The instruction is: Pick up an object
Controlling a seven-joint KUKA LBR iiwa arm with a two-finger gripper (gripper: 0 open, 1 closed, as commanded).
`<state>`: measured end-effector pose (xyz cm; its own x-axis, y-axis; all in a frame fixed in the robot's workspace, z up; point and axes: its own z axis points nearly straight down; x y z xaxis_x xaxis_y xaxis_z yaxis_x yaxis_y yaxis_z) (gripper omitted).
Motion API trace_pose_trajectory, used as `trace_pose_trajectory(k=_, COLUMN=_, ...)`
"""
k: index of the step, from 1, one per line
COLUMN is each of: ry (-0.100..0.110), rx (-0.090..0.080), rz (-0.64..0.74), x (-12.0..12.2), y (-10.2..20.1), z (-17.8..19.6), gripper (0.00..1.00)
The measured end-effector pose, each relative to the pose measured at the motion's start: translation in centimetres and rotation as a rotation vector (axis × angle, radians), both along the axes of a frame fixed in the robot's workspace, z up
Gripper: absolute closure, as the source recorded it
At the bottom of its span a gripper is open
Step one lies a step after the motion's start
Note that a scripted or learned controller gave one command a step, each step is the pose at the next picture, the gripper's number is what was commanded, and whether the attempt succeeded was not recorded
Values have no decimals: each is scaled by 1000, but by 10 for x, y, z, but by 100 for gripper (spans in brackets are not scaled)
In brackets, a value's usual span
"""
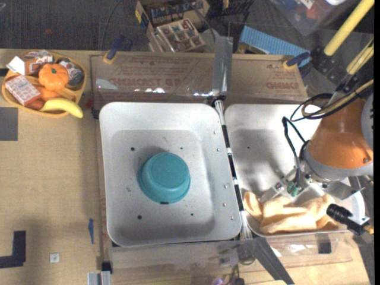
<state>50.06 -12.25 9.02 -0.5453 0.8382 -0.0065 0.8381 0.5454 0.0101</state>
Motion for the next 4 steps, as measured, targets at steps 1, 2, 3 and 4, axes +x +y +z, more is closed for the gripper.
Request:
trace_pose_trajectory(k=1, ry=-1, rx=2, rz=-296, x=30, y=-24, z=0, gripper=0)
trace_pose_trajectory(k=2, ry=-5, rx=-1, rz=-65, x=73, y=23, z=0, gripper=0)
trace_pose_trajectory(k=3, ry=2, rx=-4, rz=14, x=18, y=-48, z=0, gripper=0)
trace_pose_trajectory(k=4, ry=0, rx=-1, rz=-288, x=37, y=-83, z=-1, gripper=0)
